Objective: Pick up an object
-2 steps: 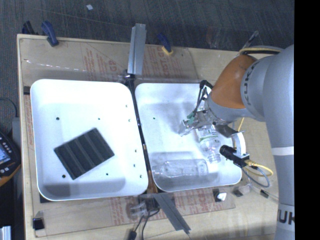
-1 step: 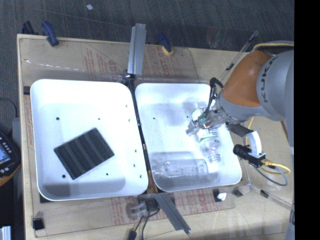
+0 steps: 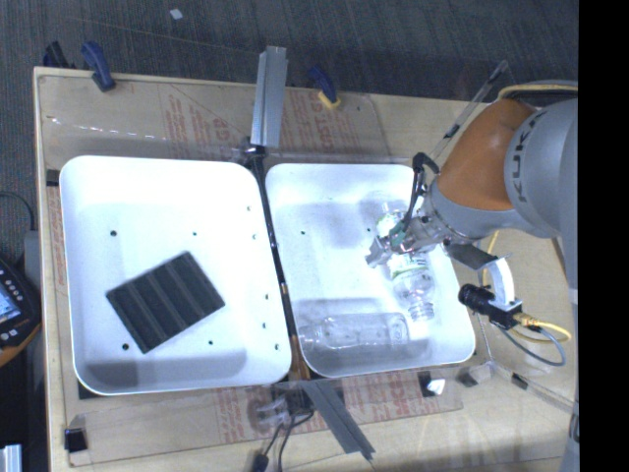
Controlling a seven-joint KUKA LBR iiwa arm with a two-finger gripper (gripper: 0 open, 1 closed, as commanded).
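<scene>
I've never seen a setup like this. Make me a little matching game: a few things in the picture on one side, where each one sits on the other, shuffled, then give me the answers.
Things:
1. dark ribbed panel
2. clear bottle lying on its side
3. gripper
4. blue clamp

Places:
A. along the near wall of the right bin
B. at the bench's far left corner
C. flat in the left bin
D. over the right part of the right bin, above a second clear bottle

Pairs: 1-C, 2-A, 3-D, 4-B

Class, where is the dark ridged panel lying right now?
The dark ridged panel lies flat in the left bin, toward its lower left part, well apart from the gripper over the right bin.
</scene>
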